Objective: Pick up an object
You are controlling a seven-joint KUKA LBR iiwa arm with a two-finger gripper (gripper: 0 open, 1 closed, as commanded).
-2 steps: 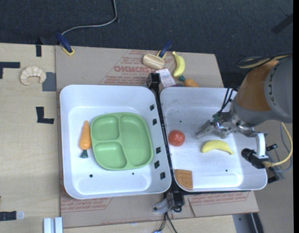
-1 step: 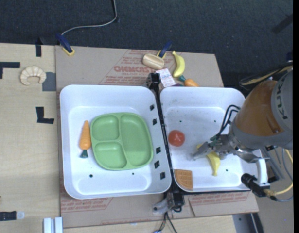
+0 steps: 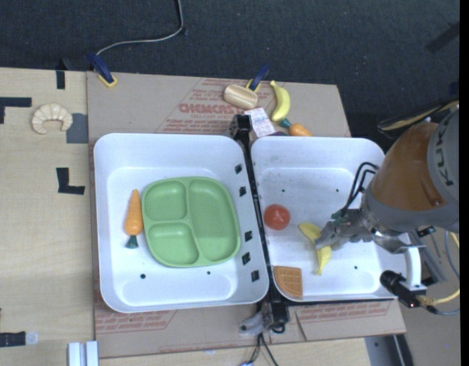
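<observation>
Here the pincer (image 3: pixel 331 239), jaws unreadable, meets a bent yellow banana (image 3: pixel 319 248) beside a tomato (image 3: pixel 277 217).

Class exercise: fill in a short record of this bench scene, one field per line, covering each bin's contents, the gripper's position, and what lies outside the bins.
left bin: green divided plate, carrot
right bin: tomato, yellow pieces, waffle
gripper: low in right bin, at the yellow pieces
behind bins: bread roll, banana
far left of bench: croissant
</observation>
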